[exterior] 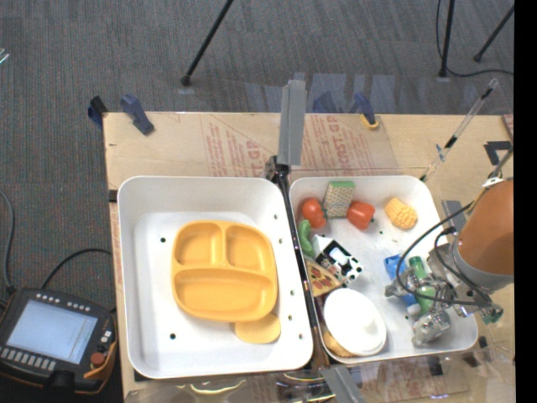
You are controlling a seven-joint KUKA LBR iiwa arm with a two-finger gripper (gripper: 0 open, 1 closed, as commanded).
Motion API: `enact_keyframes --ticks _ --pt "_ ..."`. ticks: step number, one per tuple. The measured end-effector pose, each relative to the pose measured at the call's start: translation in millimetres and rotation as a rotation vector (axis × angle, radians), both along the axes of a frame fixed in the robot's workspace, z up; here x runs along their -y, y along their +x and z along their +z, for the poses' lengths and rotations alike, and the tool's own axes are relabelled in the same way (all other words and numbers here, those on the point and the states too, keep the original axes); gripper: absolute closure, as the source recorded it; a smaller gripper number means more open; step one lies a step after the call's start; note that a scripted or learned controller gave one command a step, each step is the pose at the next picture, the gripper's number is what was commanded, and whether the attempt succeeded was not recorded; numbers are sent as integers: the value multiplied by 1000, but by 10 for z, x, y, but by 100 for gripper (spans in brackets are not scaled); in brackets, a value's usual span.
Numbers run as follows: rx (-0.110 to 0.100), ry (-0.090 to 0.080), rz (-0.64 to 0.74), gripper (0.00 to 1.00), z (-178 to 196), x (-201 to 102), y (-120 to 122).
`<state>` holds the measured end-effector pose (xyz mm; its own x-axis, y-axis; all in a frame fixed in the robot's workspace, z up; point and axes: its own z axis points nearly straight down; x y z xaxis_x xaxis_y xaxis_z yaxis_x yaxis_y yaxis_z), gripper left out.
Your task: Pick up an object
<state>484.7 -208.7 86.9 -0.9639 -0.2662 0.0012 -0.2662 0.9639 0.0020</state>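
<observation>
- Grey carpet (109, 49) covers the floor, and thin black stand legs (214, 28) cross it at the top.
- A brown board makes the counter (193, 145), with red print on it that is too faint to read.
- Two shallow white bins sit side by side on the counter.
- The left bin (138, 250) holds a smooth yellow plate (225, 270) with three parts. A flat round yellow piece (258, 330) peeks out from under its lower edge, so most of it is hidden.
- The right bin (424, 193) is full of small toys.
- Near its top edge are a red tomato shape (313, 211), a speckled square block (339, 198), a red pepper shape (361, 215) and a bumpy yellow corn (401, 213).
- A black and white spotted toy (340, 261) lies in the middle. Green bits (305, 242) beside it are half hidden and hard to name.
- A round white bowl (355, 320) sits at the bottom. It covers part of a tan thing (336, 342) and a striped brown thing (319, 277).
- The arm (495, 233) comes in from the right and is cut off by the edge. Its orange band looks like a big smooth ball.
- The gripper (432, 313) hangs low in the right bin's lower right corner, a tangle of grey metal and dark cables.
- A blue piece (393, 267) and a green piece (417, 269) show just beside it, partly hidden.
- I cannot tell how the gripper is set, or whether it has anything.
</observation>
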Motion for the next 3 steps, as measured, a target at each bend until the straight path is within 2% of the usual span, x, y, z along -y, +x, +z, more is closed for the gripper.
enact_keyframes --ticks 1,2,3 --pt "2 1 4 100 101 -19 18" --pt "1 1 4 0 96 -20 16" --pt "1 2 23 0 -5 -233 41"
